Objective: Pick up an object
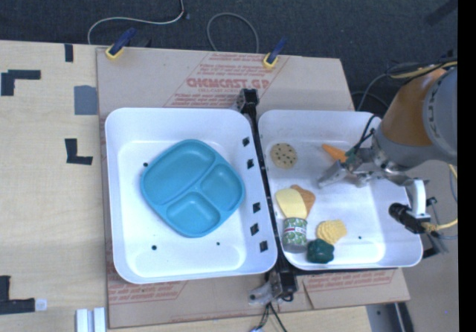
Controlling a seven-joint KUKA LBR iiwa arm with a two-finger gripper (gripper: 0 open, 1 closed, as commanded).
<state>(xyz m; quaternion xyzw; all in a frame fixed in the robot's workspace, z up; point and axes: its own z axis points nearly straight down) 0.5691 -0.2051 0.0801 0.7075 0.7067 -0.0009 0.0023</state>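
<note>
White plastic is all that lies under the claw (335, 173), which hangs low in the right bin (372, 123). I cannot tell whether it is open or closed, and nothing can be seen gripped in it.

Taking the claw as the landmark, the nearest candidate is the orange carrot piece (334, 150), just beyond its tip toward the bin's back wall. The cookie (282, 154) lies further off on the divider side. The yellow slice (291, 202), the small can (294, 232), the ridged yellow chip (331, 231) and the dark green piece (320, 251) sit nearer the bin's front edge.

The carrot piece looks the best choice. It stands alone, so a descent centred on it with the grip set across its narrow width should take it cleanly. The front cluster is crowded, and reaching there risks nudging neighbours. The blue plate (193, 186) lies well apart in the left bin (119, 174).
</note>
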